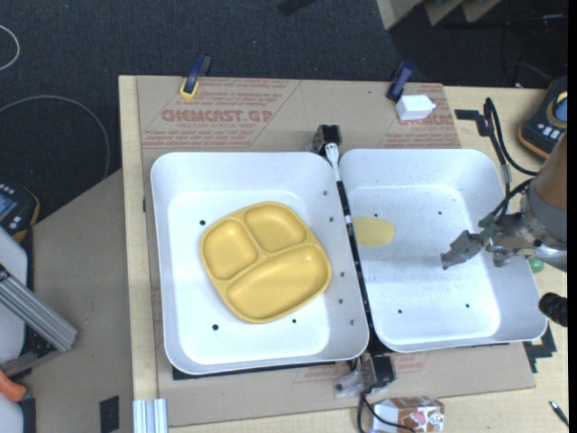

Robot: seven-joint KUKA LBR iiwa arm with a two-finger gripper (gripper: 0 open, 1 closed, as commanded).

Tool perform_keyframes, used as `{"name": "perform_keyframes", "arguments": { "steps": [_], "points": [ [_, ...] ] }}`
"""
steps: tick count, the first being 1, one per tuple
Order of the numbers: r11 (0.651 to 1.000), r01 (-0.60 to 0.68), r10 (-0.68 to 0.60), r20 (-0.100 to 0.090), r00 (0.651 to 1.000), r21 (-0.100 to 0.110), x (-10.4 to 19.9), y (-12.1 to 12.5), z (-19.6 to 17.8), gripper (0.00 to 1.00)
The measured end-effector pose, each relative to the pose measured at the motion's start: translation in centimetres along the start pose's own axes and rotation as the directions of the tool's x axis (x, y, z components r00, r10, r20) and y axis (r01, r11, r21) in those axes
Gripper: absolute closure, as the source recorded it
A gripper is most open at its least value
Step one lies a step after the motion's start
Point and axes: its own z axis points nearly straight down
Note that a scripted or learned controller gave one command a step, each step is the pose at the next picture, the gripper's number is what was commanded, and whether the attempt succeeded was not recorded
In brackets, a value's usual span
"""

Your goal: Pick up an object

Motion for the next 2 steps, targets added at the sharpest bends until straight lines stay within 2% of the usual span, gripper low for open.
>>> {"name": "perform_keyframes", "arguments": {
  "steps": [1,2],
  "points": [
    [1.0,0.008,-0.008,0.002,1.0,-0.017,6.05,0.29,-19.89,0.0],
    [1.0,0.002,-0.002,0.002,1.0,-0.006,5.81,0.26,-20.17,1.0]
  ]
}}
